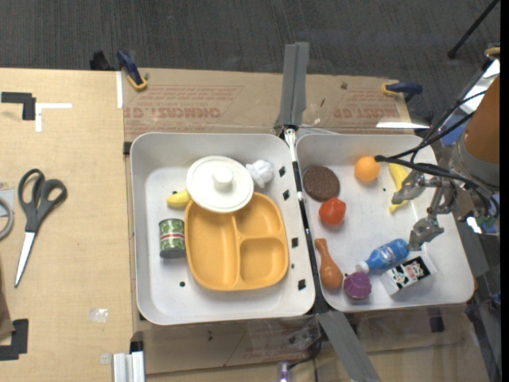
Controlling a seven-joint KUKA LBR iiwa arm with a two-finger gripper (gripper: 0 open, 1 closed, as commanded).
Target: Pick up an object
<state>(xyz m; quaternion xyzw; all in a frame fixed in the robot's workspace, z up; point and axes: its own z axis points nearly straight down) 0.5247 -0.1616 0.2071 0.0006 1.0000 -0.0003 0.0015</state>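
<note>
Two white bins [143, 237], tan bench [64, 293], scissors [33, 213], dark carpet [199, 14]

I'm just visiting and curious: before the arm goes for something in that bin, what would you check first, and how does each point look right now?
1. Gripper over the right bin: ok.
2. Fingers open and holding nothing: ok.
3. Something close below: ok, the blue bottle and small carton.
4. Room around the bottle: not ok, the carton and purple ball crowd it.
5. Height above the bottle: cannot tell.
</note>
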